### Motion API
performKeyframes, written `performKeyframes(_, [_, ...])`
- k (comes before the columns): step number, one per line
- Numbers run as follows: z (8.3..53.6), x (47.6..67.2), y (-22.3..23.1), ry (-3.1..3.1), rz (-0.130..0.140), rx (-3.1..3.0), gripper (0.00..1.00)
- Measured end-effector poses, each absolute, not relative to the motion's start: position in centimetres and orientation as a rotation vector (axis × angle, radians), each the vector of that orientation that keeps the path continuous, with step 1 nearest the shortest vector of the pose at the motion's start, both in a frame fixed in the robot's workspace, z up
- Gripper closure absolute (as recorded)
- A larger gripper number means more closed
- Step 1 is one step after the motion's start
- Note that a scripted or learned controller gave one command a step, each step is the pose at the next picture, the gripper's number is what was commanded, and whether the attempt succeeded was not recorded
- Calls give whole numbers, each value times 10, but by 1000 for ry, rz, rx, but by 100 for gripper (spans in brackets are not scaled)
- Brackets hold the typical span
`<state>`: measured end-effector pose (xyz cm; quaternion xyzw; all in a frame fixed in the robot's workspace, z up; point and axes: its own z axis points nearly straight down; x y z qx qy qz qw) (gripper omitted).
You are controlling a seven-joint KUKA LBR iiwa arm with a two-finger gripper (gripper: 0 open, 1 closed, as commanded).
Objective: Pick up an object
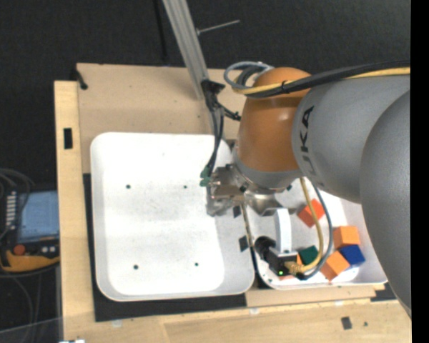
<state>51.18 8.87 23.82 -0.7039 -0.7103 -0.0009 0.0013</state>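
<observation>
Orange blocks [336, 265]: inside the right bin [357, 284], by its front rim.
Blue block [352, 254]: in the right bin, between the orange blocks.
Gripper [220, 191]: just left of the right bin's left rim; its opening and any hold cannot be told.

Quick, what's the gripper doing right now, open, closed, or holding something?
Gripper: open or closed cannot be told from this view.
</observation>
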Motion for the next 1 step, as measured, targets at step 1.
performKeyframes(1, [237,512,86,-2222,-2,-2217,0])
